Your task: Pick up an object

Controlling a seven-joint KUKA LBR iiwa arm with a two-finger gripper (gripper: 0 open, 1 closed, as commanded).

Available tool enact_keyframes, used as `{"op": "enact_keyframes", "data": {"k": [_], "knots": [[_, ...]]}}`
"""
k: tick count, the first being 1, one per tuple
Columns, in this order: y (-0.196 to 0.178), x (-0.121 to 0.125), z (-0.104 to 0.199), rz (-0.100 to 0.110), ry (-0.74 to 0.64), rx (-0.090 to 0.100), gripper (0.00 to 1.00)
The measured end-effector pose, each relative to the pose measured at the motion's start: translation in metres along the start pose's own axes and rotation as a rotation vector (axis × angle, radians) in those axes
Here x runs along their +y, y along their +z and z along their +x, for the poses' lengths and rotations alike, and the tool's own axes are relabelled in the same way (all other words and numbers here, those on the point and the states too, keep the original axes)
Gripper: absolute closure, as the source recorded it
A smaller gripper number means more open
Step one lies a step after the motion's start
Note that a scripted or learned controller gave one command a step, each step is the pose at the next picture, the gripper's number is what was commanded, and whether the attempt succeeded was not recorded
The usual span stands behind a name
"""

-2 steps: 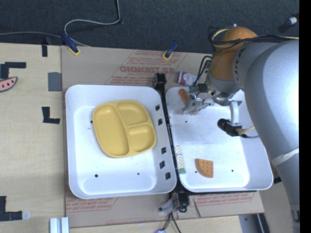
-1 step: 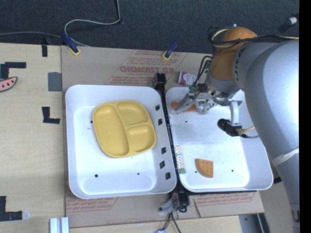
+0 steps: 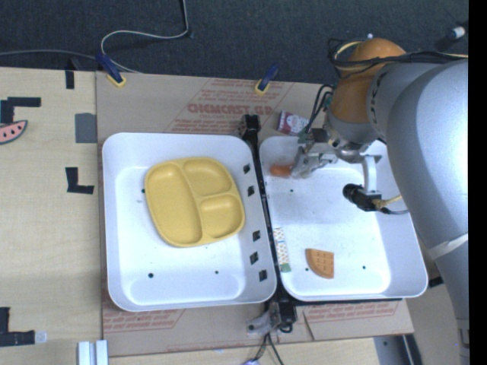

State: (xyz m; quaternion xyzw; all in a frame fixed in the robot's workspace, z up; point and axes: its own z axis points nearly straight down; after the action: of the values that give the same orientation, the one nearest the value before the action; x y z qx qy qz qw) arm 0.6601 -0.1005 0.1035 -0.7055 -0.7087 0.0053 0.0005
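- Small orange object (image 3: 280, 170), rounded and partly hidden, lies at the upper left corner of the right shallow white bin (image 3: 380, 280), close to the divider between the bins.
- Two-finger gripper (image 3: 303, 166) is down inside that corner, its tip touching or just beside the orange object; the view is too coarse to tell which.
- Finger state: cannot tell. The metal finger parts merge in the view, and no object is visible between them.
- Grey arm with orange band (image 3: 358, 101) reaches in from the right and angles down towards the bin corner.
- Step in hand, as a judgement: the approach or closing stage of a grasp on the orange object. A lift is not evident.
- Next move calls for: centring the object between the fingers, a firm close, then a straight vertical rise. The nearby bin wall leaves little side room, so a slip or a push against the wall is a risk.
- Other candidate: a tan waffle-patterned wedge (image 3: 320, 263) lies flat near the front of the same bin, well apart from the gripper.
- Left shallow white bin (image 3: 122, 280) holds a yellow three-compartment plastic plate (image 3: 195, 201).
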Motion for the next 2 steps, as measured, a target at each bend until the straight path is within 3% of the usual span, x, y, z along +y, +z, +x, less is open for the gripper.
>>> {"op": "enact_keyframes", "data": {"k": [1,2], "knots": [[0.0001,0.0,-0.0001,0.0,0.0,-0.001,0.0],[-0.0095,-0.0001,0.0,0.001,-0.001,-0.001,1.0]]}}
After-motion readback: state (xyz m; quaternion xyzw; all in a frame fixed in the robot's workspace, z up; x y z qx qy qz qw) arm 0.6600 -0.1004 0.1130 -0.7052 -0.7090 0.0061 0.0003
